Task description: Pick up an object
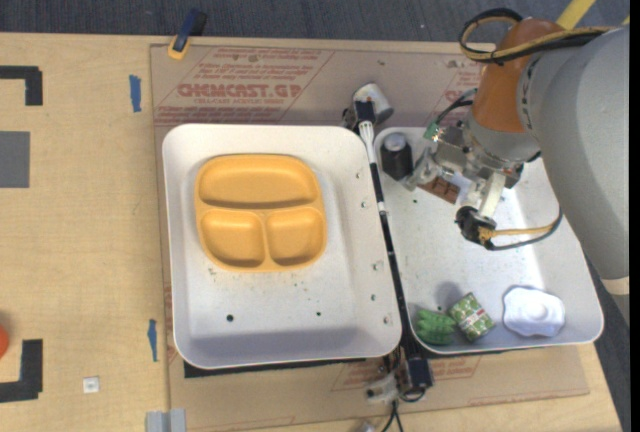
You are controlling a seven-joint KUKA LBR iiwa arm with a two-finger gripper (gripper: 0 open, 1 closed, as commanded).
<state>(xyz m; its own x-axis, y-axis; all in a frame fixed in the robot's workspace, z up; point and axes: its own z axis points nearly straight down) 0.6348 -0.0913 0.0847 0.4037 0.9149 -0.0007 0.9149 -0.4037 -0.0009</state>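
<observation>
Yellow, smooth and three-welled, the divided plate [262, 210] lies centred in the left bin [200, 320]. At the right bin's [450, 270] 11 o'clock the pincer [435, 178] hangs low, probably to grasp; open or closed, I cannot tell. Candidates sit around 6 o'clock: crinkled green packet [435, 325], patterned block [472, 315], rounded white lump [533, 312].

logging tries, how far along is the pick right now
Done: nothing looks lifted; the green items and white lump lie at the right bin's near edge, the yellow plate in the left bin. In hand: the gripper is down at the right bin's far end, grasp unclear. Left: a lift.
</observation>
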